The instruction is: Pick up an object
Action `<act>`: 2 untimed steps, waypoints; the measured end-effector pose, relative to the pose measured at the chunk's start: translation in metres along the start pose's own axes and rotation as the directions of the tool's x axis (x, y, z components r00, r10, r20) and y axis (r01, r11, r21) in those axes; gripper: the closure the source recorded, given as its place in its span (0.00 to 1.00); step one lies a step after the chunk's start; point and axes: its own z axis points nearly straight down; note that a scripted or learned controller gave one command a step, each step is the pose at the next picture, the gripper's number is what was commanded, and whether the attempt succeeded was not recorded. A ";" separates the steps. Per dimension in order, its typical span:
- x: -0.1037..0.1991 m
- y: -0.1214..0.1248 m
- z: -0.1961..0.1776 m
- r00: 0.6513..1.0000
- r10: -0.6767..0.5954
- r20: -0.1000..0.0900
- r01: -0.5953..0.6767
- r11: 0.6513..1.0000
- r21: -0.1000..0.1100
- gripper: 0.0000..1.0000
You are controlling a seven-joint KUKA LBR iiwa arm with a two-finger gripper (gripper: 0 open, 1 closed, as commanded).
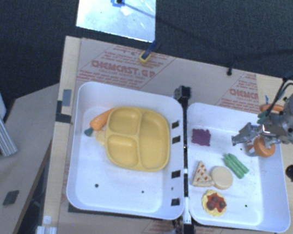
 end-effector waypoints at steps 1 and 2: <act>0.000 0.002 -0.005 1.000 -0.002 0.002 0.002 1.000 -0.010 0.00; -0.002 0.000 0.057 1.000 0.000 0.001 0.000 1.000 -0.005 0.00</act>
